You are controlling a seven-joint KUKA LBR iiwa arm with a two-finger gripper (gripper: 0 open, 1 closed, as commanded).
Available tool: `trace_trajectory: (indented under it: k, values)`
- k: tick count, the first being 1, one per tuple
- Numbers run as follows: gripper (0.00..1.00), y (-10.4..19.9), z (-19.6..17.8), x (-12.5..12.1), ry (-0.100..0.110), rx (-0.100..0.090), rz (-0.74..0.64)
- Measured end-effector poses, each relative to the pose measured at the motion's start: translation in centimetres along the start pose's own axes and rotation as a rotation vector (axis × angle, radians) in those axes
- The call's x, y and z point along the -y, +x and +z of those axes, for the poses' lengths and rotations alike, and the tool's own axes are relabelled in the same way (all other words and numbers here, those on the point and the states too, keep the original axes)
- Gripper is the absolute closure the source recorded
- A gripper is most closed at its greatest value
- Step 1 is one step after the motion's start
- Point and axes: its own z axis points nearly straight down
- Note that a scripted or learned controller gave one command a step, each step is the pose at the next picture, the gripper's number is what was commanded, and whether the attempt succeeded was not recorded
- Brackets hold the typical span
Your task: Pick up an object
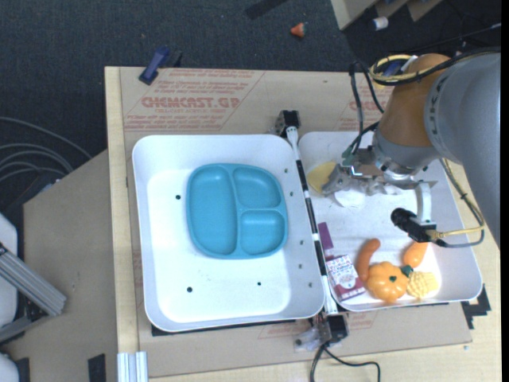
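Observation:
My gripper (355, 183) reaches down into the far left part of the right bin (455, 213), under the grey arm with its orange band (406, 110). A pale yellow object (320, 175) lies just left of it, and a small white object (349, 197) sits directly beneath it. Whether the gripper touches either one is hidden. Along the near side of this bin lie an orange sausage-shaped toy (367, 256), an orange pumpkin (385, 282), a yellow corn cob (422, 284), a small orange piece (415, 254) and a red-and-white packet (341, 275).
The left bin (159, 237) holds a blue divided plate (235, 210). A black part with a yellow cable (411, 224) hangs over the right bin's middle. The bins' shared rim (306, 205) runs just left of the gripper. Grey cables lie off the bench at left.

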Motion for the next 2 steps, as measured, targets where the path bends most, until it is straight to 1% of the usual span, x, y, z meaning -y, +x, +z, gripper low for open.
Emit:
trace_trajectory:
  k: [1,2]
  values:
    - [0.00,0.4,-0.1,-5.1,-0.004,0.001,-0.001]
    - [0.00,0.5,-0.1,-2.9,-0.001,0.000,0.000]
